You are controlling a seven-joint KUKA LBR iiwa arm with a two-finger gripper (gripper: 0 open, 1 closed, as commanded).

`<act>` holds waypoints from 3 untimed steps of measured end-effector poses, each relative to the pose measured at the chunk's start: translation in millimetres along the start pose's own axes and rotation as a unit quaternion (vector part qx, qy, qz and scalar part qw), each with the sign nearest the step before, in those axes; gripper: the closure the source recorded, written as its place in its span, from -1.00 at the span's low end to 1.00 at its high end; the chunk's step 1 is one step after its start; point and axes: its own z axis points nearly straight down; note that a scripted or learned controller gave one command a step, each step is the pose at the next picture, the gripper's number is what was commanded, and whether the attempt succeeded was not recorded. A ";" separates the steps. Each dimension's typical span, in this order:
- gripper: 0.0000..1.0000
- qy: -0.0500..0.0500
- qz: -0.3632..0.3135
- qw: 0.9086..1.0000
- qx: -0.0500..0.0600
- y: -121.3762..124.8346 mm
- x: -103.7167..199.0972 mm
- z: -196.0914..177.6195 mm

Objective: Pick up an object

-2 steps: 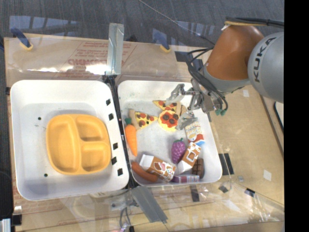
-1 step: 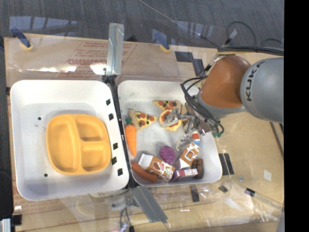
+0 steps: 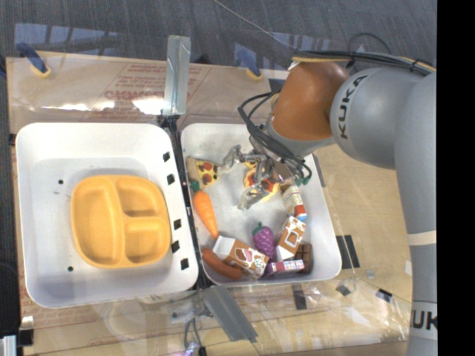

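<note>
your claw [image 3: 251,175] sits low in the right bin [image 3: 326,232] above a red-yellow toy [image 3: 269,184]; you cannot tell its state.

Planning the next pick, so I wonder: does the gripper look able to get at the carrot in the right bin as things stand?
Probably yes. The carrot lies bare near the right bin's left wall with nothing on top of it, and the gripper hangs over the same bin, just to its right. The wall beside it may crowd one finger.
</note>
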 end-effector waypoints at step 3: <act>-1.00 -0.005 0.072 0.997 0.005 7.2 36.2 -229.2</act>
